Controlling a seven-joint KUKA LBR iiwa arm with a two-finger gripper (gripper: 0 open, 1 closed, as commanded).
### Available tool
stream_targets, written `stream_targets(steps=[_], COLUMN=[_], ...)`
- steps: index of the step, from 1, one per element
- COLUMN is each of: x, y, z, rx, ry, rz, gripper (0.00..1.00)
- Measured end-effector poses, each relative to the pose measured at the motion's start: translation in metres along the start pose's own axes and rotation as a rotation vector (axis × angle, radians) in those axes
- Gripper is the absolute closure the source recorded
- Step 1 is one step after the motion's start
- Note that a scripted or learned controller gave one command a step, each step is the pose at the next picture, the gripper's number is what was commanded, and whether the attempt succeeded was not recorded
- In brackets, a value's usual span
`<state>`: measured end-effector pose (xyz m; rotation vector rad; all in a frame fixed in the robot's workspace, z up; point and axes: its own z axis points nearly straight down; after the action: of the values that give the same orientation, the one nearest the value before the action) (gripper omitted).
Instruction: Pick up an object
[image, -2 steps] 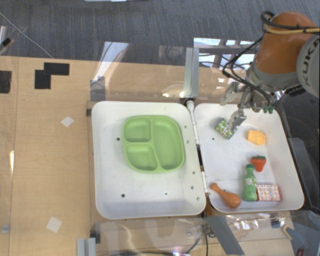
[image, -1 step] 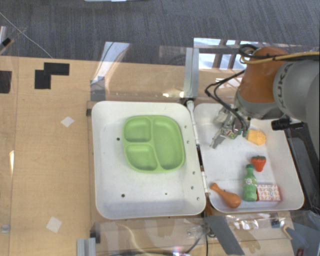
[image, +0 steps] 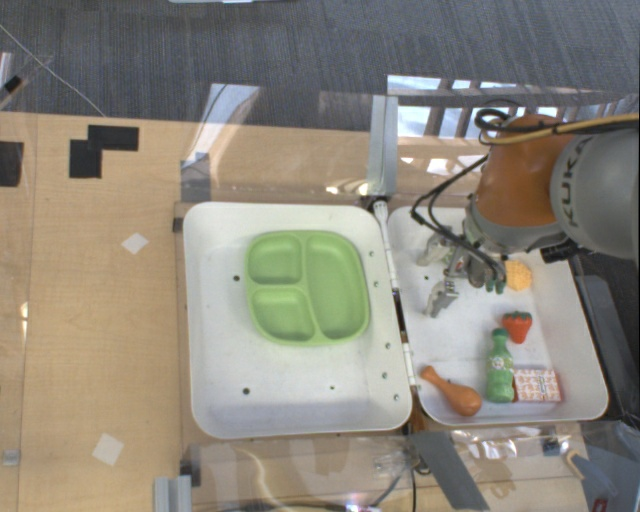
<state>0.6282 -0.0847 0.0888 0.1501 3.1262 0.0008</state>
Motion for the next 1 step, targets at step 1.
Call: stream_targets(steps=[1], x=[-0.0047], y=[0.0017], z=[-0.0157], rx=[0.0], ry=[-0.015], rz=[-0.005], gripper=[1.0])
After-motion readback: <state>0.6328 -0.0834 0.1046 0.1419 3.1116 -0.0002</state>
